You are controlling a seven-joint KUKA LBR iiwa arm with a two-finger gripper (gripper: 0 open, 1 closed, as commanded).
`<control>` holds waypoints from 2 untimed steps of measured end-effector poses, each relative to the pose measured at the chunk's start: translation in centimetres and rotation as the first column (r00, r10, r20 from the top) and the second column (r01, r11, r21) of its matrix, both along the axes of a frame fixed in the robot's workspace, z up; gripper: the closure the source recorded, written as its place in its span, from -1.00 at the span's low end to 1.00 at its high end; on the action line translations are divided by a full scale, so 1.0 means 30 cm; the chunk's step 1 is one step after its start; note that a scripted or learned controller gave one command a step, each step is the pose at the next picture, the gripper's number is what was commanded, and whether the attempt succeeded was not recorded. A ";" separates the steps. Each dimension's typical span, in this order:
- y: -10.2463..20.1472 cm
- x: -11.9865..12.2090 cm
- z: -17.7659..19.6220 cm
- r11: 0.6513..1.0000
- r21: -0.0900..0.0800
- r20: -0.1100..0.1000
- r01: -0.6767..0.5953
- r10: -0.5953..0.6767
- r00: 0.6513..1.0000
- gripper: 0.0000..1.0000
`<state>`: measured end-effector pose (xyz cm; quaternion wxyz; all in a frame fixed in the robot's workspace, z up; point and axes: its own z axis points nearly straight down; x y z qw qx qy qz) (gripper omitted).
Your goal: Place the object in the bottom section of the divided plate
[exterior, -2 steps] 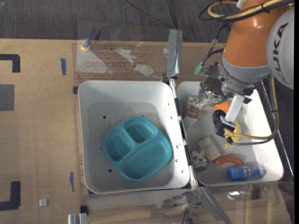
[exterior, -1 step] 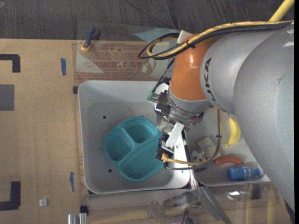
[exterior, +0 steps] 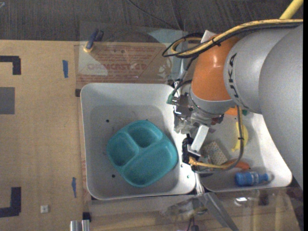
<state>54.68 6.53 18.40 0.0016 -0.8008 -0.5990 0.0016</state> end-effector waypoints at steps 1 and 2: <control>0.072 -0.121 0.214 0.990 -0.002 0.004 0.142 -0.142 0.990 1.00; 0.084 -0.207 -0.001 1.000 -0.001 0.000 0.024 -0.024 1.000 1.00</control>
